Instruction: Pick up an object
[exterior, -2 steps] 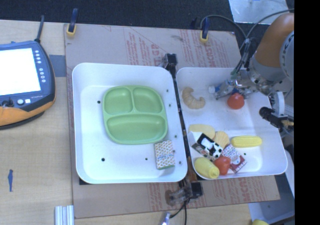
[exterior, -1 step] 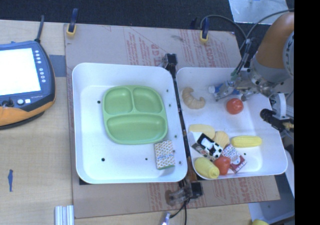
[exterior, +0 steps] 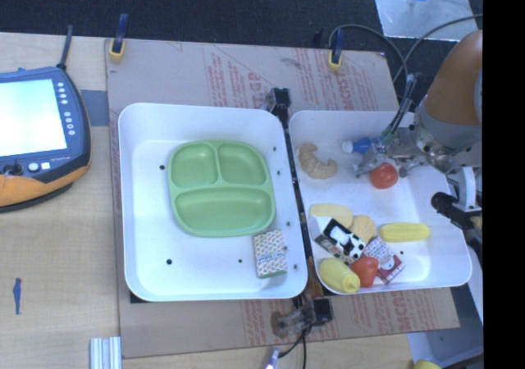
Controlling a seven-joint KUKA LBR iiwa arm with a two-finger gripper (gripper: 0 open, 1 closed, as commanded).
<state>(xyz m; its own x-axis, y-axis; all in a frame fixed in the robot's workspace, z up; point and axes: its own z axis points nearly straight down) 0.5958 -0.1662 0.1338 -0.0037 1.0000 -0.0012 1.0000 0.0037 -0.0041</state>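
Observation:
The right bin (exterior: pixel 447 195) holds the loose objects. A red tomato-like ball (exterior: pixel 383 176) lies in its upper middle. My gripper (exterior: pixel 385 159) hangs directly over it, reaching in from the right edge. The ball shows just below the gripper's grey metal tip, and I cannot tell whether they touch. A small blue and white bottle (exterior: pixel 358 146) lies just left of the gripper. A tan croissant (exterior: pixel 317 162) sits at the bin's upper left.
Along the right bin's front lie a yellow corn cob (exterior: pixel 404 232), a black and white toy (exterior: pixel 343 238), a lemon (exterior: pixel 338 275) and a red piece (exterior: pixel 367 269). The left bin (exterior: pixel 143 220) bears a green divided plate (exterior: pixel 221 187) and a small patterned box (exterior: pixel 270 253). A tablet pendant (exterior: pixel 33 134) sits at far left.

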